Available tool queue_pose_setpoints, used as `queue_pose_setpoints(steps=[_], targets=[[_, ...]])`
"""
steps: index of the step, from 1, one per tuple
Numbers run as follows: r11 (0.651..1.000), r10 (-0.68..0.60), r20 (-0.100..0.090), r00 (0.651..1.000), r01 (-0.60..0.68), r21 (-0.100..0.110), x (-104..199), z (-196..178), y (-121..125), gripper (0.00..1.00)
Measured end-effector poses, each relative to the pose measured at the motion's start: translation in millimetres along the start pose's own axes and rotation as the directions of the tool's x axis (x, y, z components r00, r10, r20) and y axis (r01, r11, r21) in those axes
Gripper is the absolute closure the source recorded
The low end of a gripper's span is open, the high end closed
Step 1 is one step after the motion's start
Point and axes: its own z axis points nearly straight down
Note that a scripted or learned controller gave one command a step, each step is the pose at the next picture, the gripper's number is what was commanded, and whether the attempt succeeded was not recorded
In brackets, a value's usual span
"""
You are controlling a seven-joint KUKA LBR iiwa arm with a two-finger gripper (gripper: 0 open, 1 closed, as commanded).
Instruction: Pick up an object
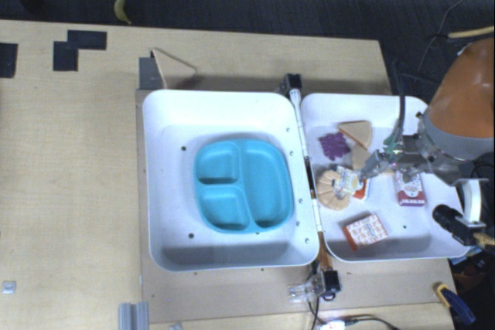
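Round cracker-like piece (335,190), tan with a pale top, lies in the right bin (418,243) near its left wall, and appears the likeliest object for the pick since the gripper (370,168) hangs just beside it on its right. A small white and yellow item sits against the piece's right edge; its identity cannot be made out.

Other contents of the right bin: a purple cluster (334,144) above the round piece, a tan wedge (357,133) beside the cluster, a red and white packet (365,230) lower down, and a second red and white packet (411,190) partly under the arm (464,108). The left bin (166,243) carries a blue divided tray (243,183).

Whether the fingers are open or closed cannot be told at this resolution; nothing can be confirmed between them.

Handling assessment, as judgement only: the round piece looks light, rigid and probably a plastic toy food, so smooth and apt to slip. Its flat, low profile gives little height to pinch. Best hold would be across its diameter, the fingers straddling opposite edges and descending close to the bin floor. The neighbouring small item risks being caught or nudged. The bin wall to the left limits finger clearance on that side.
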Motion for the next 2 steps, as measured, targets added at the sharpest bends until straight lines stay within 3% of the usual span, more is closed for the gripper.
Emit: queue_pose_setpoints(steps=[1, 2], targets=[[1.0, 0.002, 0.0, 1.0, -0.002, -0.005, 10.6, 115.7, -21.8, 0.0], [1.0, 0.002, 0.001, 1.0, -0.002, -0.012, 10.3, 104.0, -19.6, 1.0]])
